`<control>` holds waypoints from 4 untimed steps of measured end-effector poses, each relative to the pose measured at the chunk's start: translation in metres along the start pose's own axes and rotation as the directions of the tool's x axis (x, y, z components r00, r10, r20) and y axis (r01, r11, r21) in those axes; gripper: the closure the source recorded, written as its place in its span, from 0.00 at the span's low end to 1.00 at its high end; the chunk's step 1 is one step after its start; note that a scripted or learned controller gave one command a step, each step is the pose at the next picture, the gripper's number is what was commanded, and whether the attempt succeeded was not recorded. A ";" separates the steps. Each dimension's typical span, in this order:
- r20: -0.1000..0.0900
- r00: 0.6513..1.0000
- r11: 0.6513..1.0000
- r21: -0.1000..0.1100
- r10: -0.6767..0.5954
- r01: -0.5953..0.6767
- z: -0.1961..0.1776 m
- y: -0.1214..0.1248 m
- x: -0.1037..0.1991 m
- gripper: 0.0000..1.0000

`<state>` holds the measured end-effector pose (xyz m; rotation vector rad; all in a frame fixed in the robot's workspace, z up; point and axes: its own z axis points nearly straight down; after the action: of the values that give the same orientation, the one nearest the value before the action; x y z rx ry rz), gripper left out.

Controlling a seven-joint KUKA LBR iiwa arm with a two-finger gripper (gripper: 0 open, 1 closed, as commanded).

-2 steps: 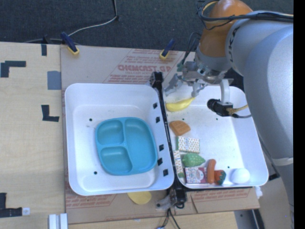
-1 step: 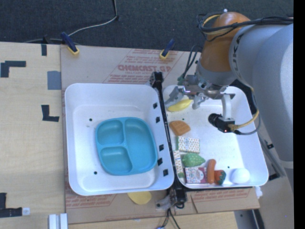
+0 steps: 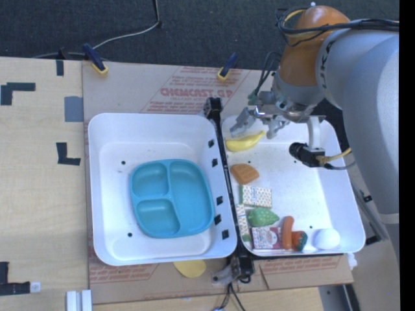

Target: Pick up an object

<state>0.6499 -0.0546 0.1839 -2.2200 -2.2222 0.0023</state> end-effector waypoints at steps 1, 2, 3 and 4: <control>-0.001 1.000 1.000 0.000 0.000 0.000 0.000 -0.002 0.021 0.00; 0.000 1.000 1.000 0.000 0.001 -0.001 0.000 -0.048 0.020 0.00; 0.000 1.000 1.000 0.000 0.000 0.000 0.000 -0.027 -0.007 0.00; -0.001 1.000 1.000 0.000 -0.001 0.001 0.000 0.006 -0.005 0.00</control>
<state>0.6562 -0.0600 0.1840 -2.2184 -2.2234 0.0014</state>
